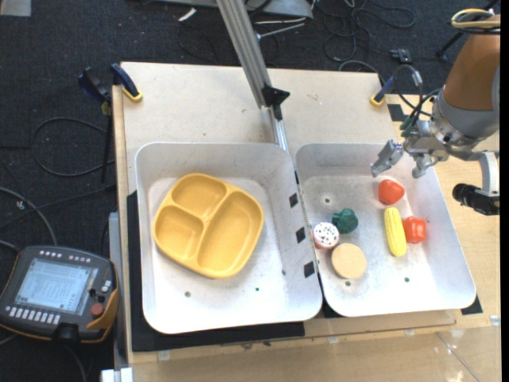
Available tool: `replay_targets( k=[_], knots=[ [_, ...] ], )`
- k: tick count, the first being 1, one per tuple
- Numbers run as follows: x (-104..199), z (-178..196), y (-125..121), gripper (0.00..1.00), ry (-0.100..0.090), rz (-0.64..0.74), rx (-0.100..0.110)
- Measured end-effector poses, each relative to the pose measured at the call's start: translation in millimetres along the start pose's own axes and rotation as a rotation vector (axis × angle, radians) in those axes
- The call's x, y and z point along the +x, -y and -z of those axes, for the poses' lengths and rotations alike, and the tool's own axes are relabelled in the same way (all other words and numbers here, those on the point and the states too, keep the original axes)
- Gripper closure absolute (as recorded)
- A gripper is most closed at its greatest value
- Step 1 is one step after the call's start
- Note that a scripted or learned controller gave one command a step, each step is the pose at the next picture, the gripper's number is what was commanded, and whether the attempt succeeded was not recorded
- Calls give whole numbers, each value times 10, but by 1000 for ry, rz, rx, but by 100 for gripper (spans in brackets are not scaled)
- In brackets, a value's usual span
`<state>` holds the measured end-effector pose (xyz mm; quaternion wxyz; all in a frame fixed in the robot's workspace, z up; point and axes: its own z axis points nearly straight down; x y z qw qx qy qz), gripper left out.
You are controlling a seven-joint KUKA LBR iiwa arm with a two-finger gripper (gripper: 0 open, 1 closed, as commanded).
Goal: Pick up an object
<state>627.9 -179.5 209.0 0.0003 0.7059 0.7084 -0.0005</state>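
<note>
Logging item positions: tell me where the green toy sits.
The green toy lies in the right bin, left of the yellow corn, just above the sprinkled pink piece and the tan disc.

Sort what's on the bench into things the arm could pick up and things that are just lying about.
For the job: gripper, tomato, corn, red piece, green piece, spotted piece, tan disc, all in the right bin.

Lying about: yellow tray in the left bin, pendant, clamps.
</note>
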Motion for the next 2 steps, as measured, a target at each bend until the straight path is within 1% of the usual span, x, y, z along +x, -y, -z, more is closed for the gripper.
replay_targets(
  k=[1, 2],
  knots=[
    [1, 104, -7, 100, 1, 3, -2],
    [-292, -1009, -73, 100, -1, -6, 6]
  ],
)
